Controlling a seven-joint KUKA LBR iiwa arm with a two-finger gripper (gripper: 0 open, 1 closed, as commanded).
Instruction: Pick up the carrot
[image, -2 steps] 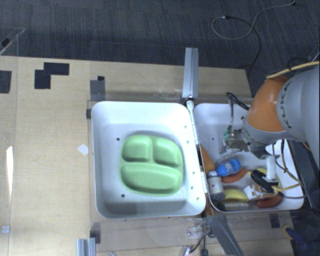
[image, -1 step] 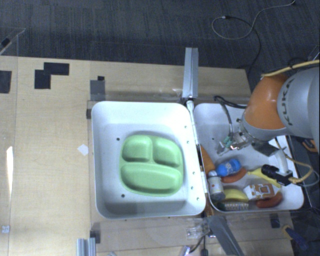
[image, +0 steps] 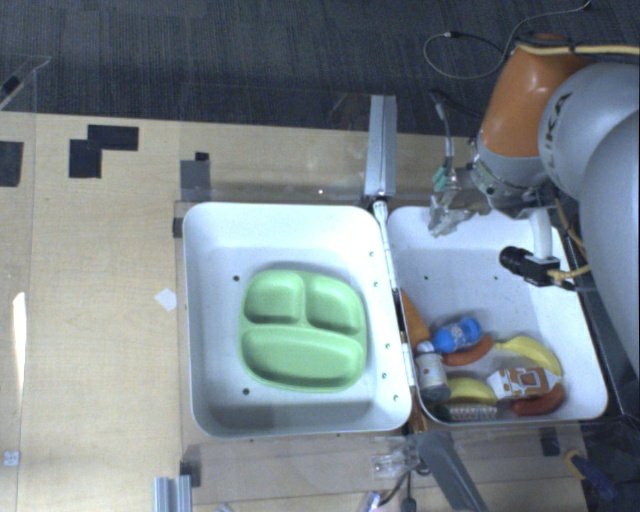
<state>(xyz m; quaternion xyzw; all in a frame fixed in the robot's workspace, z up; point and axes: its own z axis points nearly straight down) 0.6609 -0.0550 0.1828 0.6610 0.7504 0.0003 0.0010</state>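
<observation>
Grey arm (image: 590, 130), orange-banded, at 2 o'clock. Green sectioned tray (image: 303, 327) centred in left bin (image: 200, 300). Carrot (image: 412, 318): orange, slim, against right bin (image: 470, 250) left wall, 9 o'clock side. Gripper (image: 446, 212) at bin's 11 o'clock; jaws' state cannot tell.

The bench (image: 90, 330) is pale wood (with a few black square marks near its far left corner). Two white bins sit directly on it, side by side. The left bin (image: 205, 330) is the landmark here: the right bin (image: 560, 330) lies just beside it, their edges meeting along a metal rail (image: 380, 160) that runs back from the gap. To the left bin's left, the bench stretches bare.
</observation>
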